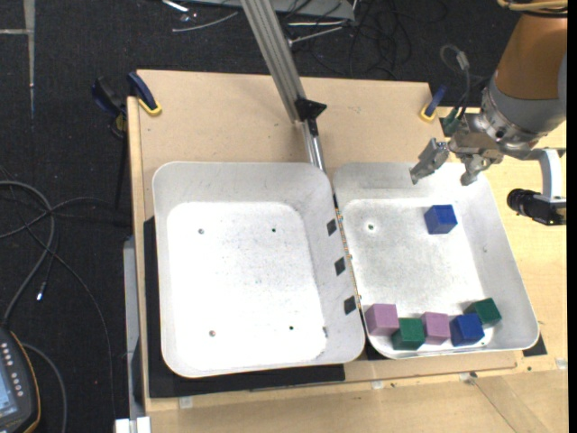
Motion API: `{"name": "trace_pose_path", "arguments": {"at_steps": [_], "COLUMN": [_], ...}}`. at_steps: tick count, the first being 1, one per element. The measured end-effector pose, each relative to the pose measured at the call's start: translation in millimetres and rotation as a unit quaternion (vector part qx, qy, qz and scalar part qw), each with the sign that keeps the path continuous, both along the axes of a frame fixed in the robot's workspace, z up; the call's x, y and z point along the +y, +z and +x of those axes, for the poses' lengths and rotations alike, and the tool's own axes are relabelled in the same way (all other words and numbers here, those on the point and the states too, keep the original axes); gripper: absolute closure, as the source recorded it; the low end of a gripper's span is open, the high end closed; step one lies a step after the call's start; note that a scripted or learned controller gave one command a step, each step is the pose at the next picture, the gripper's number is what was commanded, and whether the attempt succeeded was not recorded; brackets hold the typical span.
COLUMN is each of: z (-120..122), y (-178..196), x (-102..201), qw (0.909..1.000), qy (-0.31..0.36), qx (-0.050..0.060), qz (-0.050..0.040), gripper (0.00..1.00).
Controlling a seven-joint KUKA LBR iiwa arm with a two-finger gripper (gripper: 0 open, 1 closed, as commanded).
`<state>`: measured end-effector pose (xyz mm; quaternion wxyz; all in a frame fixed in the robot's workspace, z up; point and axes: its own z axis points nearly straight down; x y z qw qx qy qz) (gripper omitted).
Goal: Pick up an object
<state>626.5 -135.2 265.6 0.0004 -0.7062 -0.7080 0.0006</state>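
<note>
While no writing is legible, the gripper (448,164) hangs open above the blue cube (441,219).

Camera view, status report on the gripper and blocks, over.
Gripper open, holding nothing, above right bin's far edge. Blue block lies alone below it. Nothing in the way.

Open hand (448,170) above blue cube (441,219)
</note>
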Motion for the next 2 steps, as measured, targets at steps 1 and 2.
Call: {"name": "trace_pose_path", "arguments": {"at_steps": [1, 2], "z": [21, 20], "y": [-68, -145], "x": [-68, -49], "qw": [1.0, 0.9999], "qy": [-0.004, -0.001], "qx": [0.001, -0.01], "qz": [-0.0009, -0.0036], "gripper": [0.0, 0.0]}}
